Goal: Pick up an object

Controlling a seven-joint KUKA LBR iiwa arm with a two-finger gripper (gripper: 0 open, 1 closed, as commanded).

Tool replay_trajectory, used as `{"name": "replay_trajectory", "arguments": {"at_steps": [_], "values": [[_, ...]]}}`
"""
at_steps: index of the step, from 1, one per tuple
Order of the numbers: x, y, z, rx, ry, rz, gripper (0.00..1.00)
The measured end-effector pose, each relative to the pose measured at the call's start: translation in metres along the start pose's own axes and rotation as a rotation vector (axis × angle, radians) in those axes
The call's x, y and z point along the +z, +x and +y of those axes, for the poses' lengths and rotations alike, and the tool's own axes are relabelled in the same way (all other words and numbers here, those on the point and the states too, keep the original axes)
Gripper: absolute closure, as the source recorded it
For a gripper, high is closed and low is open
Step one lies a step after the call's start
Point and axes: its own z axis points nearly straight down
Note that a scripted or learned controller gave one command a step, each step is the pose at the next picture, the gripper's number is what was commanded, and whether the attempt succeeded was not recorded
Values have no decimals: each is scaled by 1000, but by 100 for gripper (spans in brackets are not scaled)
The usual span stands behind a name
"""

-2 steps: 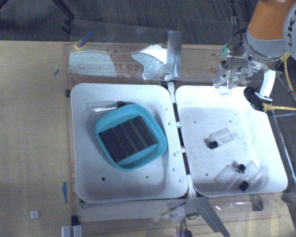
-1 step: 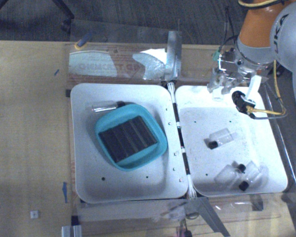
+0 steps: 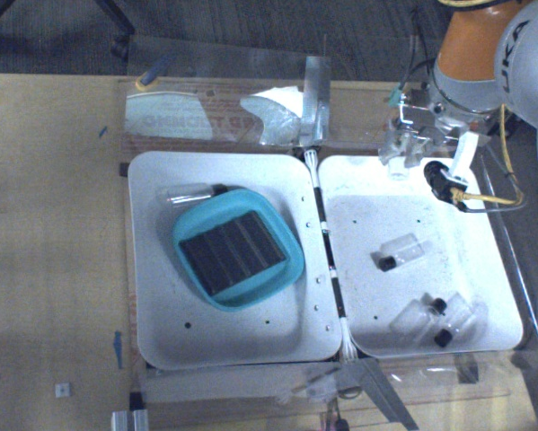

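Bottles (image 3: 400, 250) apart from end effector (image 3: 403, 147)

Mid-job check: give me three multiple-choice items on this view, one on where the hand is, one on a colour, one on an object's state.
1. Where is the hand?
A. Over the left bin's centre
B. At the right bin's far edge
C. Low over the small bottles

2. What colour is the tray in the left bin?
A. Teal
B. Red
C. Yellow

3. How are the clear bottles in the right bin positioned?
A. Standing upright
B. Stacked in the tray
C. Lying on their sides

Answers: 1 B, the hand hangs by the bin's top rim. 2 A, its rim is teal around a dark ribbed inside. 3 C, the dark caps point sideways.
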Motion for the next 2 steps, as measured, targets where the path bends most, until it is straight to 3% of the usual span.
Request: {"name": "replay_trajectory", "arguments": {"at_steps": [2], "values": [[-20, 1, 1, -3, -5, -3, 100]]}}
